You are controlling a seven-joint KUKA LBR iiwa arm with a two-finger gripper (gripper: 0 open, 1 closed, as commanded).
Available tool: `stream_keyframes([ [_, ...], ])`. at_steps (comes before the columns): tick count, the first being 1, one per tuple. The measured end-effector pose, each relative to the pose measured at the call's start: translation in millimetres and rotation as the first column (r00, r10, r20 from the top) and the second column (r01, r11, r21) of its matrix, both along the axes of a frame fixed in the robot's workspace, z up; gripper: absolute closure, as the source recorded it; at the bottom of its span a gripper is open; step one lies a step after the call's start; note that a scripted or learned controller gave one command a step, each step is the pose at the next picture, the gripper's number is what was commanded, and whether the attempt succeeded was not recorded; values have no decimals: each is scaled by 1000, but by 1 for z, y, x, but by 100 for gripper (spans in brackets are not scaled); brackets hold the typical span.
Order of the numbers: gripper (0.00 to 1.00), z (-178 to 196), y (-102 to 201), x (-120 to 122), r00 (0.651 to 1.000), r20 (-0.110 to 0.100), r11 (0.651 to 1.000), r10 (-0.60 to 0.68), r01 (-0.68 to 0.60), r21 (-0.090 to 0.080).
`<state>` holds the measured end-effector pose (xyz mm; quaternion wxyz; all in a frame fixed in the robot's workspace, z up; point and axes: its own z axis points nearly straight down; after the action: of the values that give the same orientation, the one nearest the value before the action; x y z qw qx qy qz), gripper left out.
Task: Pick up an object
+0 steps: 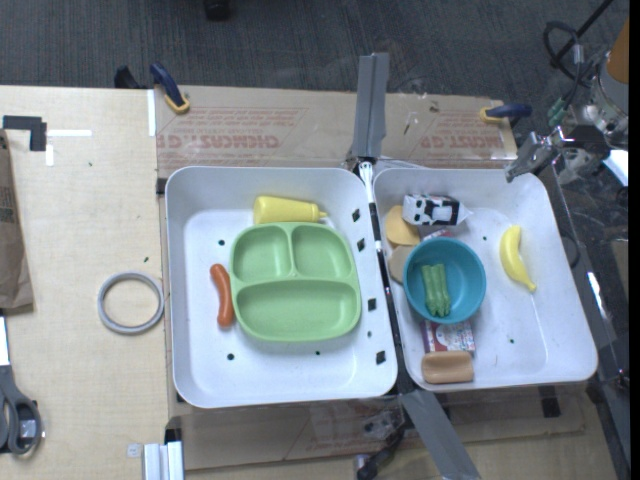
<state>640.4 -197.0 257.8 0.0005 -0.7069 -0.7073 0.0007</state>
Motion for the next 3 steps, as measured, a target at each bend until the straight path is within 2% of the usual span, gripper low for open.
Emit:
stream_keyframes([
  [1, 0, -91, 22, -62, 993, -1, 993, 116, -116, 0],
  [2, 0, -150, 93, -58, 982, 0, 982, 187, -187, 0],
  [3, 0, -161, 89, -51, 980, 9, 980, 199, -199, -1],
])
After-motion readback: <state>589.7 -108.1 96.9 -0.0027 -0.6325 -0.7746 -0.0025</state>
